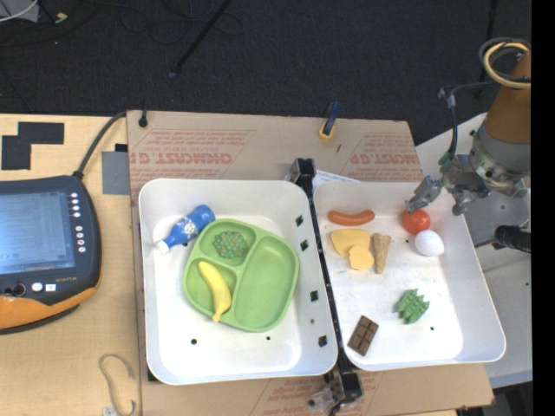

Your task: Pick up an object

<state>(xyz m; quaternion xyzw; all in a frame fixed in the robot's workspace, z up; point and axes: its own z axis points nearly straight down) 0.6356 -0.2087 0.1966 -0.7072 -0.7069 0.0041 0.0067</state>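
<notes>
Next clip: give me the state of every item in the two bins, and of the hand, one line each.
Hand: above the right bin's far right corner, over the tomato; grip unclear.
Tomato: in right bin, beside egg.
Egg: in right bin.
Sausage: lying flat.
Cone: on its side.
Chocolate: flat.
Plate: in left bin, right way up.
Banana: on plate.
Bottle: on its side.

Bright even overhead light, white bins (173, 336) slightly glaring, soft short shadows, dark background, mild blur
</notes>
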